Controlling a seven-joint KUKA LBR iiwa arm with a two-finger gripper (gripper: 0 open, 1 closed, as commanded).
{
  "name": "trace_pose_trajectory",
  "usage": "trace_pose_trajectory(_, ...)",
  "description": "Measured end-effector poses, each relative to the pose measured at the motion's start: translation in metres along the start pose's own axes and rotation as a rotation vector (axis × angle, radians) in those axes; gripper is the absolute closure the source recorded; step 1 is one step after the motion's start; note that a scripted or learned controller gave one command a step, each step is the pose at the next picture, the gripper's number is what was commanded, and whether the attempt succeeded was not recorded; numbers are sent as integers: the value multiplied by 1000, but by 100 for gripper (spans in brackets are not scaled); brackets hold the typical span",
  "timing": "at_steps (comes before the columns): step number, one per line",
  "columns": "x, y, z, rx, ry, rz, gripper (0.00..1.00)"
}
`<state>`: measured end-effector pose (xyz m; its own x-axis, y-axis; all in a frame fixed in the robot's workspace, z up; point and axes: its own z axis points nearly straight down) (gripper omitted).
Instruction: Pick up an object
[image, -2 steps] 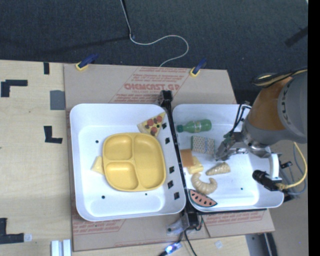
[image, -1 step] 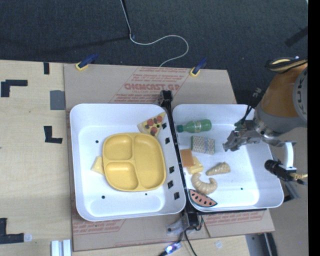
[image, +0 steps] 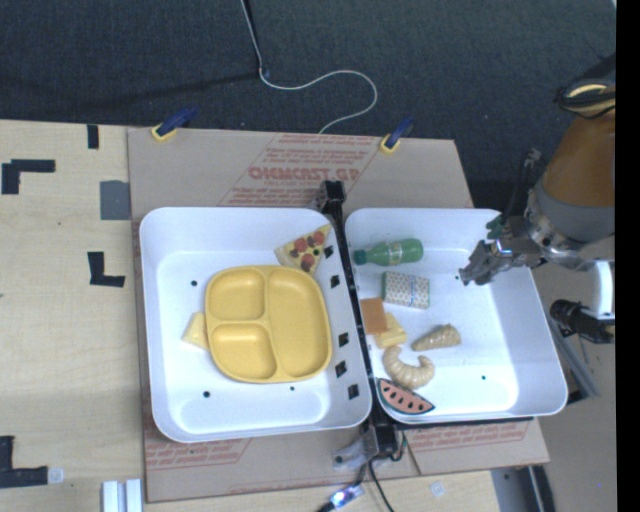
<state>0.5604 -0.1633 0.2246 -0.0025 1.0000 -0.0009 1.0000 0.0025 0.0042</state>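
Green bottle (image: 387, 252) left of gripper (image: 478, 268), well apart.

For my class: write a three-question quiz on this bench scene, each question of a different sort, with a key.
1. True or false: the yellow divided plate lies in the left bin.
2. Which item lies nearest the gripper? A green bottle B watermelon slice C pizza slice
3. Fill in: the croissant lies in the ___ bin.

Key: 1 true; 2 A; 3 right.
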Motion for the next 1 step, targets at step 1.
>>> trace_pose_trajectory(1, 1, 0, 1, 5, 1, 1, 100)
